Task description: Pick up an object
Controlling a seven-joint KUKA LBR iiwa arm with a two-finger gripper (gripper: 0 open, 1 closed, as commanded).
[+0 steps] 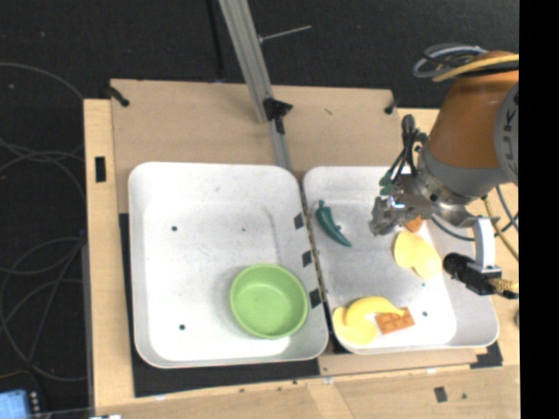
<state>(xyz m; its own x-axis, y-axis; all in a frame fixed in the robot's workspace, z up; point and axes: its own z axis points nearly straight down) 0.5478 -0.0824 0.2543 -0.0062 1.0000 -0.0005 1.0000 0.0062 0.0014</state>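
Two white bins sit side by side on the bench. My arm [472, 138] reaches in from the right over the right bin [349, 190], the larger thing in that half. The left bin [175, 199] holds a green bowl [268, 299] at its near right corner. In the right bin, a yellow piece [362, 319] lies near the front edge with a small orange block [394, 321] touching it, a pale yellow disc [415, 253] rests just below my pincer [384, 218], and a thin teal object [332, 223] lies near the left wall. I cannot tell how my pincer stands; nothing visibly sits in it.
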